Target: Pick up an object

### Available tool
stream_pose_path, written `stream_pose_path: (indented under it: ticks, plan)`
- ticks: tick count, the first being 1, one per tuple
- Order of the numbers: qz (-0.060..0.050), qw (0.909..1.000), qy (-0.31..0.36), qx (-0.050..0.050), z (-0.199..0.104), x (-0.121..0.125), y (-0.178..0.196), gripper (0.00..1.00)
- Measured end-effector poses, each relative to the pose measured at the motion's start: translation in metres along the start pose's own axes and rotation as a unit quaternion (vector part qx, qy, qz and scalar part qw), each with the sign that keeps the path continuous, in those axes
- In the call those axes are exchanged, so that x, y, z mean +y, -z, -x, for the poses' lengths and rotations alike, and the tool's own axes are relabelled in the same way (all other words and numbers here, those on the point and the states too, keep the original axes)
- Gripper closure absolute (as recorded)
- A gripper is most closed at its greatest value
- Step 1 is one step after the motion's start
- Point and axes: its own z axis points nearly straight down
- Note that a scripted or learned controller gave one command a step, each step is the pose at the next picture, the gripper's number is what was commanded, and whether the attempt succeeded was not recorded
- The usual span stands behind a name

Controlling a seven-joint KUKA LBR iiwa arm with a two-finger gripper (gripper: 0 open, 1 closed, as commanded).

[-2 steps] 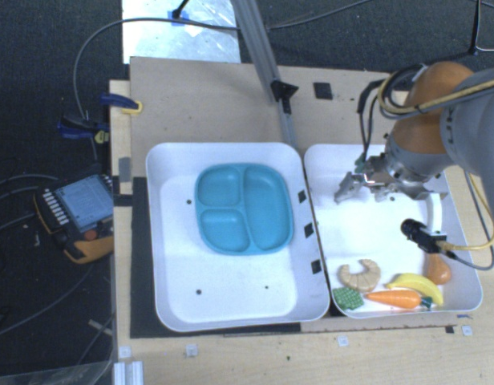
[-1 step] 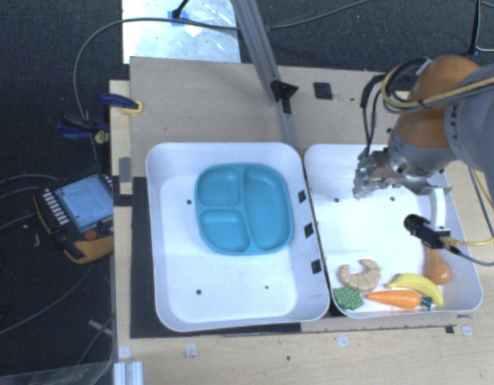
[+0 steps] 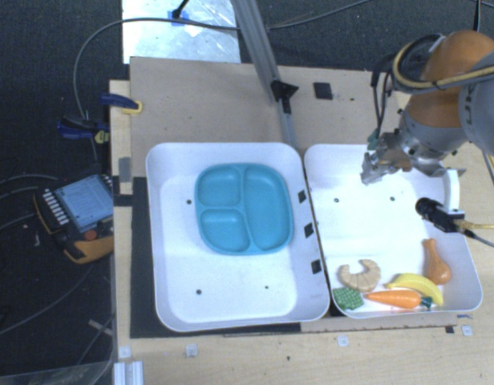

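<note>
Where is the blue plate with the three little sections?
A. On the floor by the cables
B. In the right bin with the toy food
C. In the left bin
C. The blue plate lies flat in the left bin, while the banana and carrot sit in the right bin.

Bins (image 3: 231, 295): smooth white plastic, slightly glossy.
Divided plate (image 3: 244, 208): smooth blue plastic, matt sheen.
Tabletop (image 3: 207, 103): flat brown board, matt, cardboard-like.
Floor (image 3: 38, 38): dark, rough, carpet-like.
Toy food (image 3: 395, 298): glossy plastic look.
Arm (image 3: 459, 70): orange band, smooth.
</note>
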Motion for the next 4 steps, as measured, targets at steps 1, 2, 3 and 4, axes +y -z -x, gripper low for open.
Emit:
stream_pose_path:
  ticks: [1, 2, 3, 4]
  plan:
    - [0.0, 1.0, 0.001, 0.0, -0.005, 0.01, 0.057, 1.0]
    - [0.0, 1.0, 0.001, 0.0, -0.005, 0.012, 0.111, 1.0]
    - [-0.003, 1.0, 0.002, 0.001, -0.054, 0.004, 0.092, 1.0]
    - [-0.003, 1.0, 0.003, 0.001, -0.103, -0.005, 0.074, 1.0]
